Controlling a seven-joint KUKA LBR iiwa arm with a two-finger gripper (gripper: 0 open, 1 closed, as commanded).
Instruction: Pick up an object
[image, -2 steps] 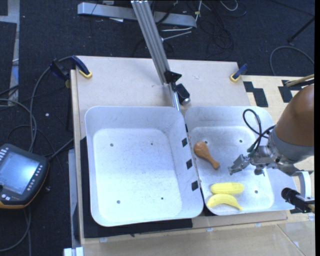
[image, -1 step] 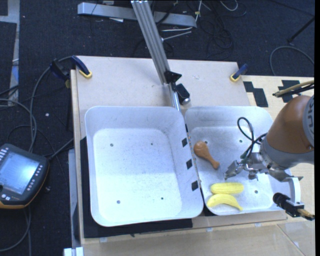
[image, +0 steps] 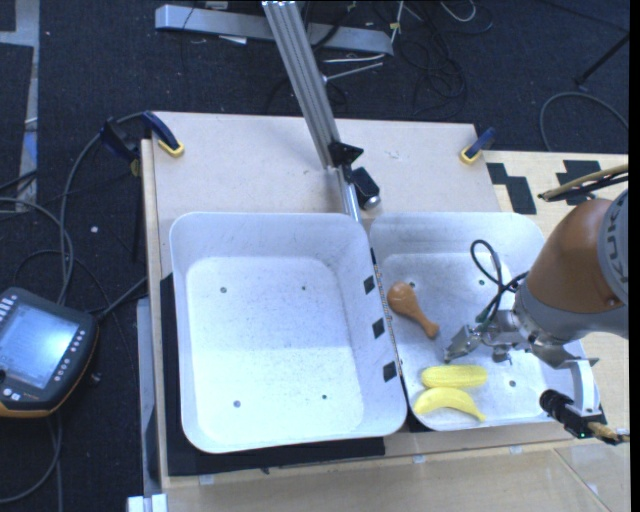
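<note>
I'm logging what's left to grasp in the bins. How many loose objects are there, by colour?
Yellow: 2, the upper yellow piece and the banana right below it
Brown: 1, the brown wooden piece
Total: 3, all in the right bin, near the gripper

The grey rounded robot arm (image: 565, 325) carries a broad orange band above its wrist. A looped black cable (image: 487, 262) runs along it to the small metal two-finger gripper (image: 462, 347).
</note>
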